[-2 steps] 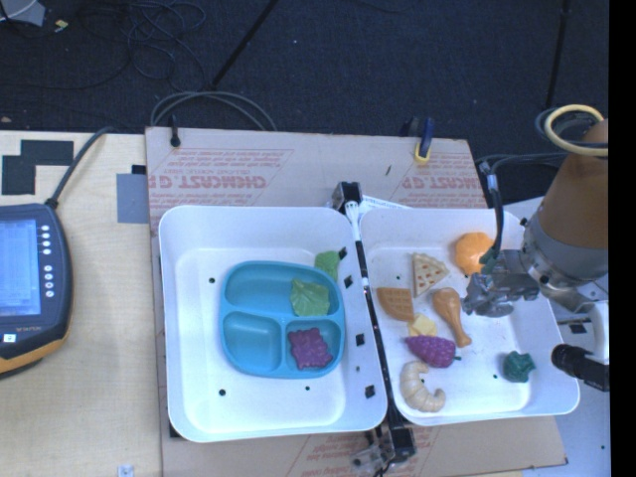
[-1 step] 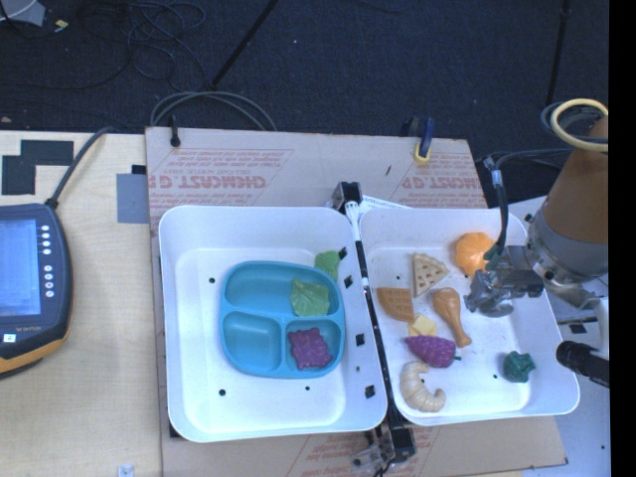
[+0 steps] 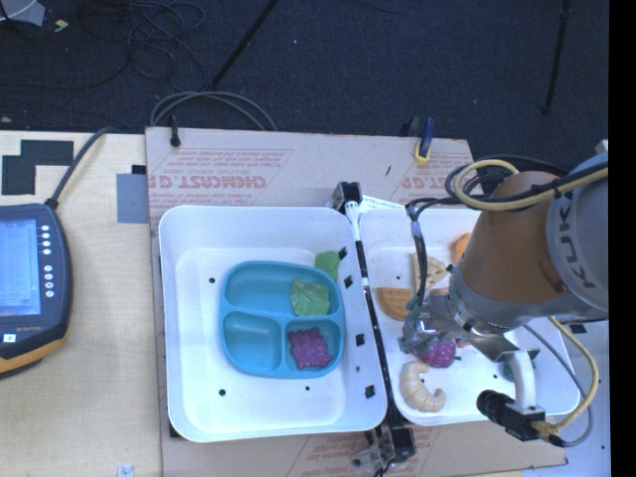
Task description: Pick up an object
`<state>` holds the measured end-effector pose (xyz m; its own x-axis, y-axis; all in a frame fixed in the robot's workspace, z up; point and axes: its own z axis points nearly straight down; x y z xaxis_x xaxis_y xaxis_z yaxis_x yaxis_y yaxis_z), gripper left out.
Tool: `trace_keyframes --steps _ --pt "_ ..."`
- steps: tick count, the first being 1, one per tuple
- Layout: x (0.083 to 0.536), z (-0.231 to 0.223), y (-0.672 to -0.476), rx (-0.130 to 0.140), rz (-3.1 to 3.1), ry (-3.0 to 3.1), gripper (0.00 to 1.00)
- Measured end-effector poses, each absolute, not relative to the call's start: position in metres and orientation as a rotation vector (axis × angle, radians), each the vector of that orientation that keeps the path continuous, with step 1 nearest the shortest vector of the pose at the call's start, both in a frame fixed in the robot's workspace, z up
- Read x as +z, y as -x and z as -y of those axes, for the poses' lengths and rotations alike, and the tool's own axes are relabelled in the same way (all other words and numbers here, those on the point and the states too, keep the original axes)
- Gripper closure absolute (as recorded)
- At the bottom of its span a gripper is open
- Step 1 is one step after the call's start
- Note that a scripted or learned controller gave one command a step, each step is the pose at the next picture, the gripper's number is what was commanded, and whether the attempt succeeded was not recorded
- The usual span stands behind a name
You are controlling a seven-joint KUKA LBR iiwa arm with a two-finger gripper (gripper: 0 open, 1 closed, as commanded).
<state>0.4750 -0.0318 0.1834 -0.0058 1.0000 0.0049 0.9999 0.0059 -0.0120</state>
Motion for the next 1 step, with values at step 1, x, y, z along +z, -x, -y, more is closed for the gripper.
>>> trace_keyframes --steps 1 --pt "0.2909 0.003 -0.4773 -0.011 2.23 2.219 1.0"
